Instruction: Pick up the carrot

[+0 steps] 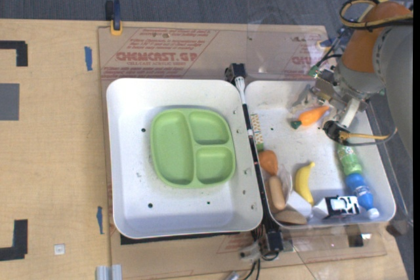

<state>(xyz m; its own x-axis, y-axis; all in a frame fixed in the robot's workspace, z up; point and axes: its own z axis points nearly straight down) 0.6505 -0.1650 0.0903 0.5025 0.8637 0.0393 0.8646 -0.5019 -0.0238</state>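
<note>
The carrot (310, 117) is orange with a small green tip pointing left. It lies tilted in the upper part of the right bin (275, 98). My gripper (325, 108) comes down from the right over the carrot's thick right end. The fingers (304, 100) sit on either side of that end and are shut on it. The arm's grey body and orange band rise behind it at the upper right.
The left bin (125, 141) holds a green divided plate (193, 147). The right bin also holds a banana (304, 181), a green bottle (346, 158), a blue bottle (361, 193), a brown sausage (277, 192), an orange-brown ball (268, 160) and a black-and-white box (341, 205).
</note>
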